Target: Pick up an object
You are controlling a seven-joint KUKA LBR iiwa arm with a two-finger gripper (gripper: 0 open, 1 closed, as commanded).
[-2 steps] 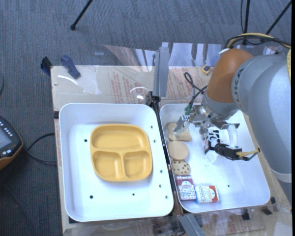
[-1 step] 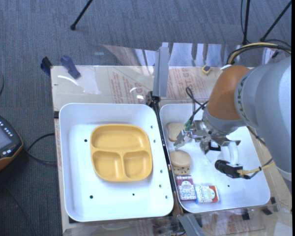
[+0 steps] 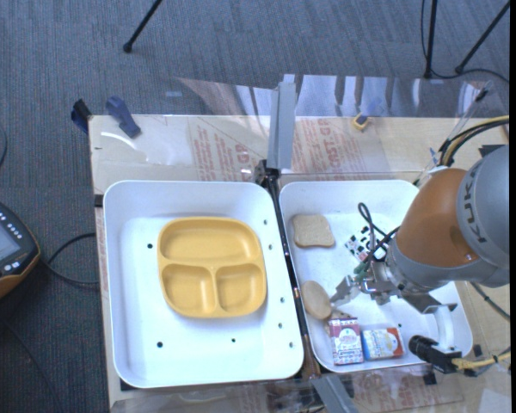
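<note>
- The gripper [image 3: 351,286] sat low in the right bin [image 3: 387,198]; its fingers were too small and cluttered to tell whether apart or together.
- The arm [image 3: 447,226] hid the bin's 3 o'clock side.
- An oval cookie [image 3: 316,299], long axis 11-to-5 o'clock, lay just beside the gripper at its 8 o'clock.
- A toast slice [image 3: 313,231] lay toward 11 o'clock.
- Two small packets [image 3: 364,342] lay at 6 o'clock.
- The left bin [image 3: 129,213] held a yellow divided plate [image 3: 212,266].

The grey arm [image 3: 490,213] reaches in from the right, bent low, its orange band [image 3: 434,222] bulging above the wrist. The gripper [image 3: 348,288] points left and downward; black cables loop beside the wrist, and its tips are too blurred to read.
</note>
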